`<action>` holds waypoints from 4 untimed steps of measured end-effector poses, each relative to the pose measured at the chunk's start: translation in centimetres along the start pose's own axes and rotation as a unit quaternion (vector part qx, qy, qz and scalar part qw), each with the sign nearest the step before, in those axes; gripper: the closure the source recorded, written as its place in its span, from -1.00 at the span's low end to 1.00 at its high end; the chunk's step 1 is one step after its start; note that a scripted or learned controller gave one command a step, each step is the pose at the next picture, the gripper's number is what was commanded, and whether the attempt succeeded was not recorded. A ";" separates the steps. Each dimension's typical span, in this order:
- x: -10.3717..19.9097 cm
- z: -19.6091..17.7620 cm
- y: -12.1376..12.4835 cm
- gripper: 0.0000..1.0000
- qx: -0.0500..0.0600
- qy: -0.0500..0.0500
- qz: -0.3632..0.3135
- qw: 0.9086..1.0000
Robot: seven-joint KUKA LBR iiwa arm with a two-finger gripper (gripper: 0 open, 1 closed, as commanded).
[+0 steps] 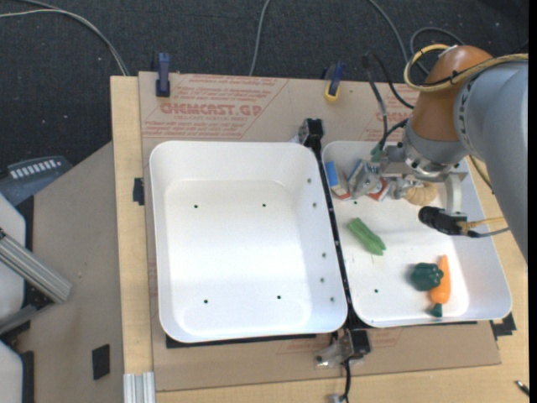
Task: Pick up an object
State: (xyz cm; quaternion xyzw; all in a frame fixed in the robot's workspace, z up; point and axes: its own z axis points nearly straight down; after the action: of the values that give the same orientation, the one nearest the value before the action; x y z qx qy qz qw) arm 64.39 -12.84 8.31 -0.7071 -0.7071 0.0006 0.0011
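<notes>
So far we judge the pick not done: our gripper (375,181) hangs low at the right bin's (491,305) far end, its grip state we cannot tell, with the green pod (367,235) just below it and the carrot (441,280) farther off, both lying loose.

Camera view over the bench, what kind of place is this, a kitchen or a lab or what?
Most likely a robotics lab or test cell. A grey arm reaches over two white bins, toy items like a green pepper and carrot lie in the right one, and clamps pin the board down.
</notes>
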 end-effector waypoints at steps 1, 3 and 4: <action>0.3 0.0 -0.5 -1.00 0.000 0.000 0.000 1.000; 1.9 -0.2 -8.0 -1.00 -0.002 0.000 0.000 1.000; -0.1 -0.2 -10.7 -1.00 -0.002 0.000 0.001 1.000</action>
State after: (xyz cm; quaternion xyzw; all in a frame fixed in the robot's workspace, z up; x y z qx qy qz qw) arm 53.65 -12.99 8.49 -0.7076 -0.7066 -0.0008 -0.0005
